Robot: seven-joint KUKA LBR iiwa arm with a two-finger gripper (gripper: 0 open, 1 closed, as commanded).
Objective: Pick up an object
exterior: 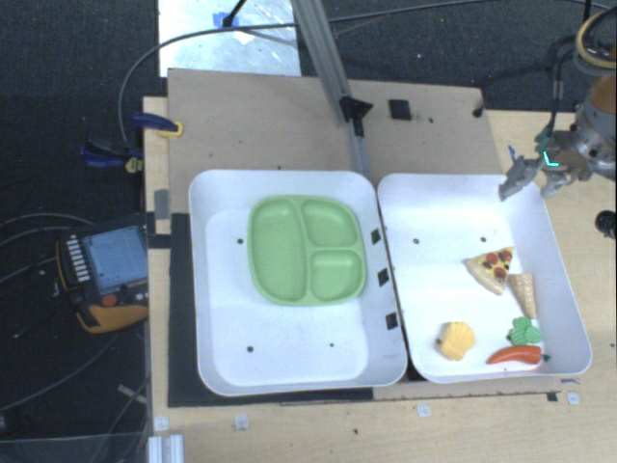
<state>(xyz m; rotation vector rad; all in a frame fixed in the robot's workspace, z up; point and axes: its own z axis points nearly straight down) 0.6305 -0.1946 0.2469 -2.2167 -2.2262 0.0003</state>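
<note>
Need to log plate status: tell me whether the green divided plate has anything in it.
Empty. All three compartments of the green plate show bare green; it lies flat in the left bin.

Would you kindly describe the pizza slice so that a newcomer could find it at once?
Look in the right-hand white bin, where the toys cluster near its right wall. The pizza slice is the topmost of them, a flat tan wedge with red dots, touching the plain cone just below it; the others are yellow, green or red.

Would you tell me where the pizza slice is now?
The pizza slice lies in the right bin, toward its right side, just above the ice-cream cone.
</note>
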